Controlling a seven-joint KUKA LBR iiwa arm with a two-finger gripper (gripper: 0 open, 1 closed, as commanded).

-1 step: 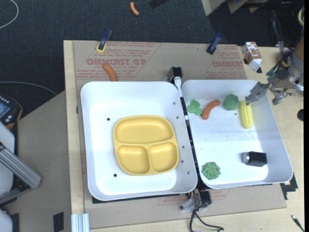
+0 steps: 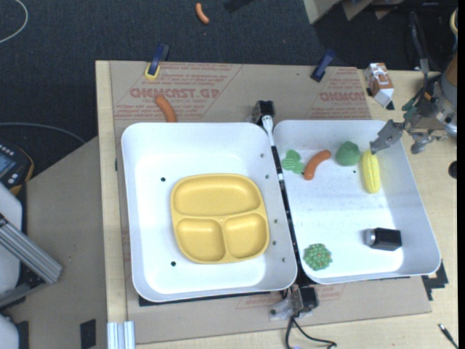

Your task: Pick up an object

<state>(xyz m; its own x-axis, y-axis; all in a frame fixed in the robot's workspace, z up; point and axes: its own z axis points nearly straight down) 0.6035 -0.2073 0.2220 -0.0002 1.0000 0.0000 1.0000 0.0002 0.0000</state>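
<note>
Over right bin's far right corner: jaws [image 2: 402, 138] hang slightly apart, holding nothing, grey fingers splayed. Corn cob [image 2: 370, 172] just below-left of jaws, nearest target, lying lengthwise near bin wall. Green round piece [image 2: 348, 153] left of jaws, beside corn; orange sausage [image 2: 316, 163] further left. Black block [image 2: 383, 238] well below. Risk, by my judgement: corn round and smooth, may roll or squirt out; bin rim [image 2: 407, 167] close, finger could strike it.
</note>
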